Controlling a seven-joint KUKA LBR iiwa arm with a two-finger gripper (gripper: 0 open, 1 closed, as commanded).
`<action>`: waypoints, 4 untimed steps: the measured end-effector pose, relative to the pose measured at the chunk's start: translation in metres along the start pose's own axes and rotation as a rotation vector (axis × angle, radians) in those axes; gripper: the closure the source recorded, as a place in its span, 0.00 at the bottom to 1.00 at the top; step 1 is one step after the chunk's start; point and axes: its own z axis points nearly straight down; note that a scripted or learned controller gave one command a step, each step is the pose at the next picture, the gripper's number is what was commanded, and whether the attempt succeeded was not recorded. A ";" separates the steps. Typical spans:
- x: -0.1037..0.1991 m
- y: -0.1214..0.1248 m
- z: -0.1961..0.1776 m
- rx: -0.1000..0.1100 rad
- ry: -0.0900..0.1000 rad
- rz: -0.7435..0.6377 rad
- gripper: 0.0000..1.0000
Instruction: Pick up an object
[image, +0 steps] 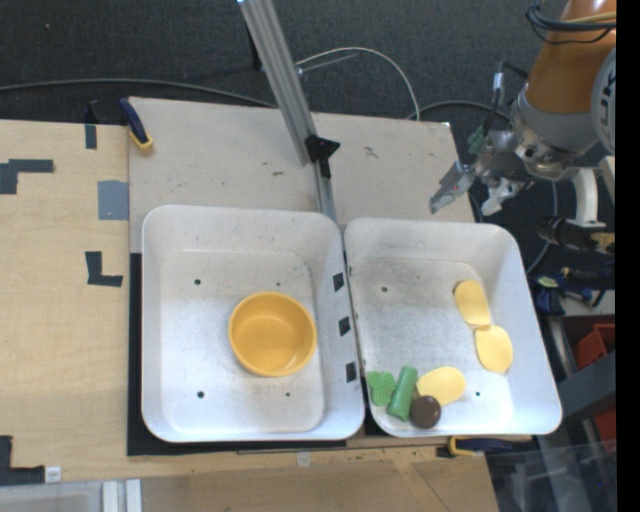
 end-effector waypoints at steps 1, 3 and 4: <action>0.000 0.000 0.000 0.000 0.000 0.000 0.00; -0.004 0.004 0.091 0.004 -0.001 0.001 0.00; 0.001 0.005 0.136 0.004 0.000 0.000 0.00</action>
